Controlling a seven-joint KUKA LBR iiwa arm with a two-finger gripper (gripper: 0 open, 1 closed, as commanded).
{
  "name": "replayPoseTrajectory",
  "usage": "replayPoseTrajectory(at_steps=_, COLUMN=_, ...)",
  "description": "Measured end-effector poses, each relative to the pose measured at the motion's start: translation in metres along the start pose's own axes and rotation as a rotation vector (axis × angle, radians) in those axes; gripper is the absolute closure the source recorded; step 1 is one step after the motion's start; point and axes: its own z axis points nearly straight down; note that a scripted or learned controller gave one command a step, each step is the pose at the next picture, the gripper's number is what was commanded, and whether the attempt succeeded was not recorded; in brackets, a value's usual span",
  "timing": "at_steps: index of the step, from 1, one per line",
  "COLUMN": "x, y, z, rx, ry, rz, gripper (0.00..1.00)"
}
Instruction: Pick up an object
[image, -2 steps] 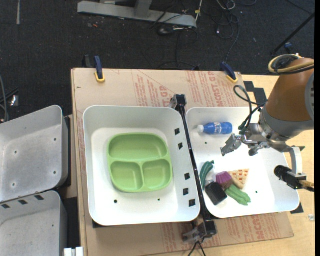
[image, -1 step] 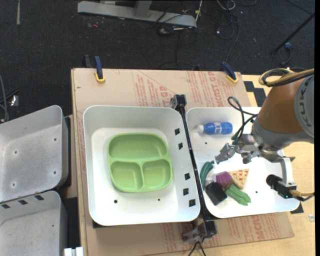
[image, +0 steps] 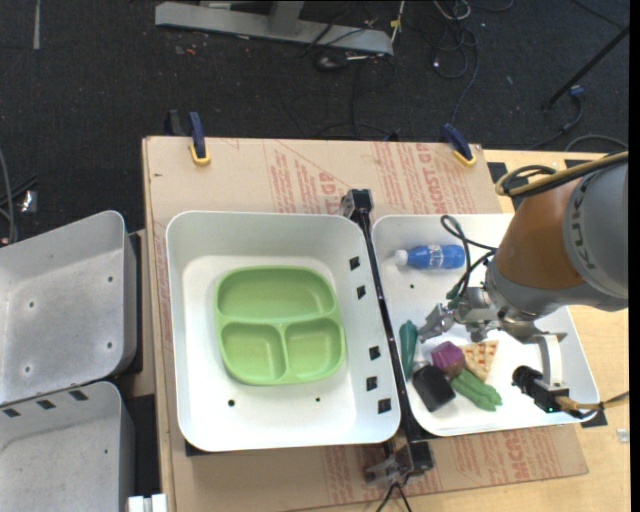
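The right bin (image: 520, 232) holds several small objects. A blue bottle (image: 435, 257) lies on its side near the back. At the front left a dark green piece (image: 408, 341), a purple object (image: 447, 356), a black block (image: 432, 387), a green leafy toy (image: 476, 389) and an orange-and-white wedge (image: 484, 355) lie close together. My gripper (image: 455, 319) hangs just behind the purple object and the wedge, over the middle of this bin. Nothing is visibly held in it.
The left bin (image: 190, 330) holds a light green divided plate (image: 279, 323). A black divider rail (image: 380, 310) runs between the bins. The arm's grey and orange body (image: 560, 245) covers the right bin's right side. Cables (image: 545, 390) trail at the front right.
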Motion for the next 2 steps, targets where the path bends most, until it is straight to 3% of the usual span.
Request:
replayPoseTrajectory(at_steps=1, x=0.000, y=0.001, z=-0.013, rx=-0.004, ry=0.000, rz=0.002, gripper=1.00)
replayPoseTrajectory(at_steps=2, x=-0.010, y=-0.002, z=-0.070, rx=-0.009, ry=-0.002, rz=0.001, gripper=1.00)
